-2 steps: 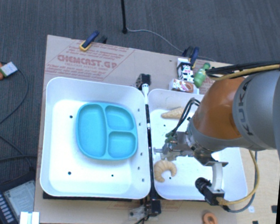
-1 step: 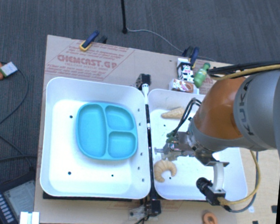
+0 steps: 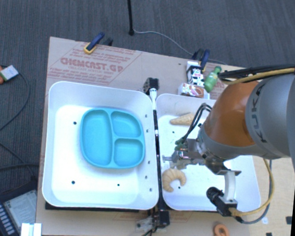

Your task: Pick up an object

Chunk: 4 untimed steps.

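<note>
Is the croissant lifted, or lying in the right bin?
Lying in the bin. The croissant rests on the right bin floor, just below the gripper.

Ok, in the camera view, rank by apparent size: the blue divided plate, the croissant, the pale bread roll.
1. Blue divided plastic plate, clearly largest.
2. Tan curved croissant and pale elongated bread roll look similar; the arm partly hides the roll.

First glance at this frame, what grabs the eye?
The grey and orange arm looms over the right bin, its gripper low just above a croissant near that bin's left wall. In the left bin, a bright blue divided plate sits in the middle. A second pastry lies at the right bin's far end.
</note>
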Tool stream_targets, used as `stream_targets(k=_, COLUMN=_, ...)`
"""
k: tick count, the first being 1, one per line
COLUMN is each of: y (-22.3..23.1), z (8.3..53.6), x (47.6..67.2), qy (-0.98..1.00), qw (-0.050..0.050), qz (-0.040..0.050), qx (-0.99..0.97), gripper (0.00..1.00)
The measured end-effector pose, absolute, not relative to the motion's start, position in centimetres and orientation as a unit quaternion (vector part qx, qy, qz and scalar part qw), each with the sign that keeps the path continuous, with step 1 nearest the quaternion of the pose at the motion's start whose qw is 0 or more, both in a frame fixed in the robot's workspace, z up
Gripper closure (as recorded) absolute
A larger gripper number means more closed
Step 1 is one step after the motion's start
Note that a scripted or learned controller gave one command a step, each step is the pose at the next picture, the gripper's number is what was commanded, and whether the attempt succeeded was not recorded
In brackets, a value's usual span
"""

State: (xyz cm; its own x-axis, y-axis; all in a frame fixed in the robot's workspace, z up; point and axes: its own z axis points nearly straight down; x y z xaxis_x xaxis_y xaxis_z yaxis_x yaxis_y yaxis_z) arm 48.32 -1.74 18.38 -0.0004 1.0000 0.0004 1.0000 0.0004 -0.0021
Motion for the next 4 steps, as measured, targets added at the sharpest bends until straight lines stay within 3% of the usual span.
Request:
stream_targets(k=1, y=-11.5, z=8.7, x=49.3, qy=-0.706, qw=-0.004, qz=-0.0004, qx=-0.708, gripper=1.0)
stream_targets(k=2, y=-1.7, z=18.5, x=53.1, qy=-0.708, qw=0.0, qz=-0.0005, qx=-0.706, gripper=1.0)
stream_targets(k=3, y=1.8, z=18.4, x=48.3, qy=-0.707, qw=0.001, qz=0.001, qx=-0.707, gripper=1.0)
stream_targets(k=4, y=-3.2, z=18.4, x=48.3, qy=-0.707, qw=0.0, qz=0.0013, qx=-0.708, gripper=1.0)
